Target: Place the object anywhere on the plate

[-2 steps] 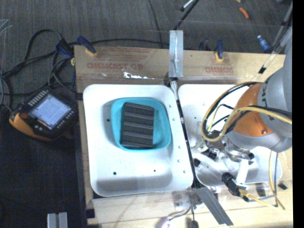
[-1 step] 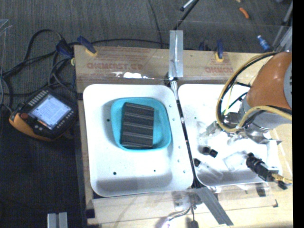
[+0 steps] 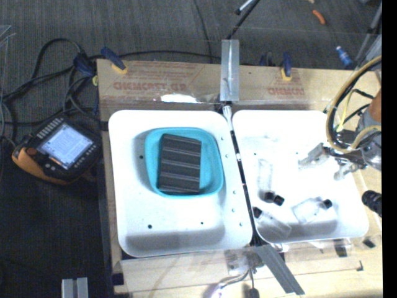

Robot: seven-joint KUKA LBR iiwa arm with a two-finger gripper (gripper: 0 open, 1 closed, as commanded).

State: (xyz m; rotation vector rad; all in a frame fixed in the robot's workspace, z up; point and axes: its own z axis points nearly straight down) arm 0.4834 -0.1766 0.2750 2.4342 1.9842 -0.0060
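hand (image 3: 329,157) hangs over the right bin (image 3: 347,225), grip state can't be told | dark ridged block (image 3: 180,162) sits on the teal plate (image 3: 214,166), left of that bin | risk: another reach could nudge it off

Dark grey ribbed block (image 3: 180,162), rectangular, with four raised ridges running across its top, lying flat on a teal plate (image 3: 213,164). Set slightly askew, long side running up and down the view, covering the plate's middle. Plate squarish with rounded corners, resting in the upper half of the left white bin (image 3: 177,228).
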